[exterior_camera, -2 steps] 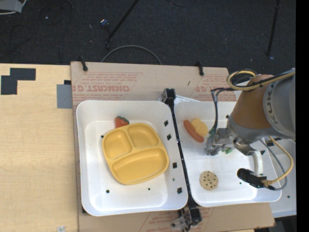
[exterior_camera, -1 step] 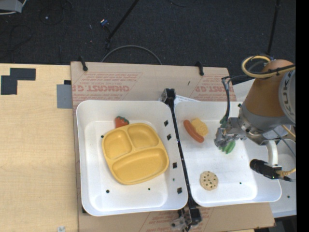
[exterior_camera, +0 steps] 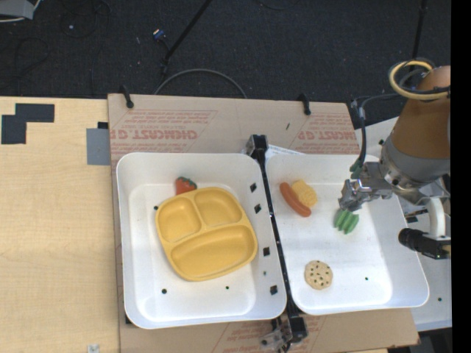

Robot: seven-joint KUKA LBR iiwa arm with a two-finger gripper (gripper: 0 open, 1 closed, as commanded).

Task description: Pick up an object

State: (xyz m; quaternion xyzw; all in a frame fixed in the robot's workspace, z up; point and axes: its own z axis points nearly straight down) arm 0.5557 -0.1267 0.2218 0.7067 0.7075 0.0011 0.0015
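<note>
Gripper [exterior_camera: 352, 203] sits low in the right bin [exterior_camera: 401, 300], its tip touching the green toy [exterior_camera: 346, 220] (whether it grips cannot be told). Nearby lie a hot dog [exterior_camera: 296, 198] and a cookie [exterior_camera: 319, 275].

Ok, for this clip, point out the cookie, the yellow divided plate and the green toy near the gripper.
cookie [exterior_camera: 319, 275], camera view, middle of its top face.
yellow divided plate [exterior_camera: 213, 250], camera view, floor of its large compartment.
green toy [exterior_camera: 346, 221], camera view, middle of its body.
</note>
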